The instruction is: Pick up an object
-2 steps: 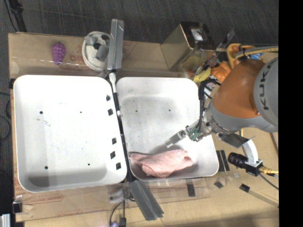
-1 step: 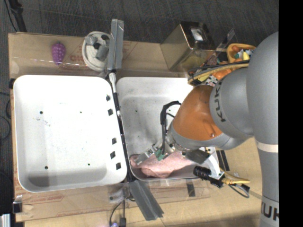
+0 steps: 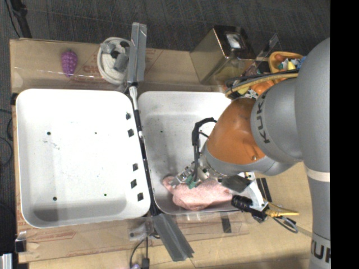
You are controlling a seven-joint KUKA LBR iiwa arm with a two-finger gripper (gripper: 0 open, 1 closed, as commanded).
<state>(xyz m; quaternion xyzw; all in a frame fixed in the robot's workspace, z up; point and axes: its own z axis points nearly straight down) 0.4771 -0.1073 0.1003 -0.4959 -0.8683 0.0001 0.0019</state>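
right white bin (image 3: 168, 111), pink object (image 3: 199, 195) just beneath hand (image 3: 190, 178), hand's grasp state cannot be told

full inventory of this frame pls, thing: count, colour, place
bins: 2, white, side by side on the bench
pink object: 1, pale pink, near edge of the right bin, under the gripper
purple object: 1, purple, on the bench behind the left bin
roll: 1, white, on the bench right of the purple object
box: 1, tan, behind the right bin
arm: 1, grey with orange band, over the right bin
gripper: 1, metal, at the pink object's top edge
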